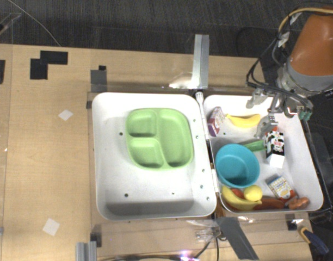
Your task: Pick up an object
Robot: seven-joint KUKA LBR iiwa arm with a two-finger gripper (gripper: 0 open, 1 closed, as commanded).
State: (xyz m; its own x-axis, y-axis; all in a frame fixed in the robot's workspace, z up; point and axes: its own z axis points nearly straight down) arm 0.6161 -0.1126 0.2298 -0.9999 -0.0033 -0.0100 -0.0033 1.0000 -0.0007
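Right, my fingers hang over the right bin, toward its 1 o'clock corner — spread or pressed together, I cannot tell from up here. A banana lies just at 9 o'clock of them, and a small black-and-white carton sits at 5 o'clock, close by. Next, a blue bowl takes the bin's middle, with a green stick-like piece touching its rim at 1 o'clock. At the bowl's 6 o'clock: a second banana, a lemon, a reddish sausage shape. A small printed box lies at 4 o'clock. The left bin holds a green divided plate — both bins side by side on the tabletop.
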